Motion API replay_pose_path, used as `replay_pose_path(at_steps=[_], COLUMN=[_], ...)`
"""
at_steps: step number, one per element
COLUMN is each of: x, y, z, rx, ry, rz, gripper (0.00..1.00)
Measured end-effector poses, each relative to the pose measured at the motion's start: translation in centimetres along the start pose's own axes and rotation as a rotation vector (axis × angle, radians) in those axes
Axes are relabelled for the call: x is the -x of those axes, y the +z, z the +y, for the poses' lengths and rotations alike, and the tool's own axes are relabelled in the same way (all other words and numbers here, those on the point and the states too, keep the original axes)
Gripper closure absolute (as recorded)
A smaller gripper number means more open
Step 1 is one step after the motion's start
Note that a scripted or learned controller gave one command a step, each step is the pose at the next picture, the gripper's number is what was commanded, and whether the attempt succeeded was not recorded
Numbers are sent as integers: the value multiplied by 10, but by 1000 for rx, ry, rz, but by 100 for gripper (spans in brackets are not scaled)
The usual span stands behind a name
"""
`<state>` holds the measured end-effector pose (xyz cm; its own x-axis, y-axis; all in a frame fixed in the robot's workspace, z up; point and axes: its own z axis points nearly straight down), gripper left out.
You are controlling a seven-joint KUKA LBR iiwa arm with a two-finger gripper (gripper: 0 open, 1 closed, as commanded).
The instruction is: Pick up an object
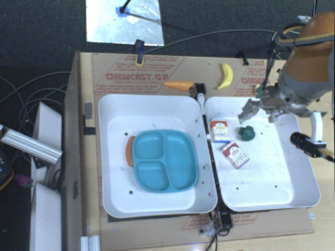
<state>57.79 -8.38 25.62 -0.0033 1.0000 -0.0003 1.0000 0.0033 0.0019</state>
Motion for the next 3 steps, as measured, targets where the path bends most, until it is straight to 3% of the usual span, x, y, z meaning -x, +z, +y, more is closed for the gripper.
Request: replay_pose_path(at_steps=[1, 2, 3], x=[79, 89, 89], y=[156, 171, 160], z=[19, 64, 65], rx=[-5, 1, 5], ry=[3, -1, -3], rz=[0, 0, -1], gripper=[0, 0, 100])
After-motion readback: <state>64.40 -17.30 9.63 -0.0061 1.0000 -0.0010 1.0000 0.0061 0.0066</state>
